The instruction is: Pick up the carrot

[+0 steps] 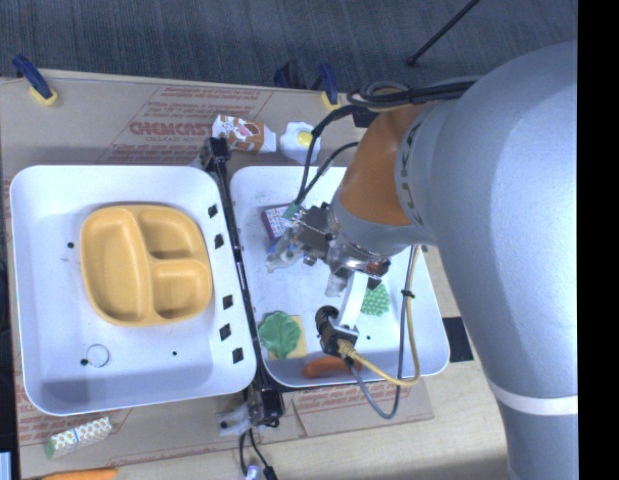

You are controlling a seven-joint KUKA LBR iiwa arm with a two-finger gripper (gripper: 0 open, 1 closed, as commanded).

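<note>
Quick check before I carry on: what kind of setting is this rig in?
Most likely a robotics lab test bench, not a kitchen. Two white bins sit on cardboard held by blue clamps. Toy items, such as a carrot and a yellow divided tray, lie in the bins under the cabled gripper.

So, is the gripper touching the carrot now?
Apart. The camera view shows the gripper up in the right bin, while the carrot lies at the near wall, with bare floor between.
</note>
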